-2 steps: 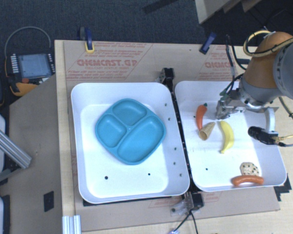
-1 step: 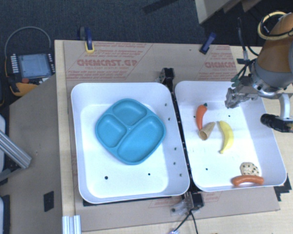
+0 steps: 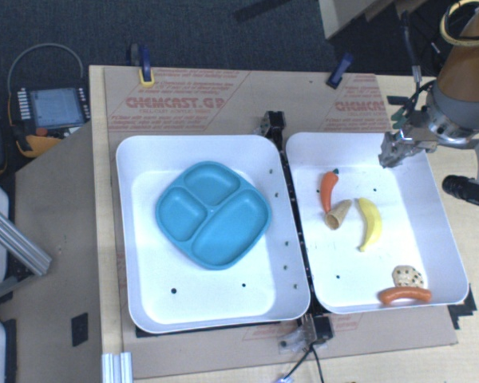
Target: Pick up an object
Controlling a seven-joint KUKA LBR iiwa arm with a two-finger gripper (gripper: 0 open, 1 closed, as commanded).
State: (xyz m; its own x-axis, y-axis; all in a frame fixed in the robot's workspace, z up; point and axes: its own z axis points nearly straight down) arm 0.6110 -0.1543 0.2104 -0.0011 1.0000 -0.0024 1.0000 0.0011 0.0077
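Presently the gripper [image 3: 393,155] hangs over the far right corner of the right bin [image 3: 431,214], at the end of the grey arm [image 3: 455,102] that enters from the right of the camera view; the arm's orange band shows above the wrist. At this angle and size I cannot tell how the gripper is set, and nothing can be seen held in it. The right bin holds 5 loose objects. Nearest the gripper, to its left and toward the camera, lies an orange carrot [image 3: 328,188], pointing roughly lengthwise down the bin. Just beyond the carrot's lower end, and touching or nearly touching it, sits a tan cone-shaped piece [image 3: 338,213]. A yellow banana [image 3: 370,223] lies just beside that piece, almost directly below the gripper in the view, apart from it. Well apart from the gripper, at the near right corner of the same bin, rest a speckled cookie [image 3: 407,276] and, just in front of it, an orange-red sausage [image 3: 405,296]. Far to the gripper's left, the left bin [image 3: 144,286] carries 1 blue plate [image 3: 214,214] divided into 3 compartments. Both bins stand side by side on the desk [image 3: 104,214].
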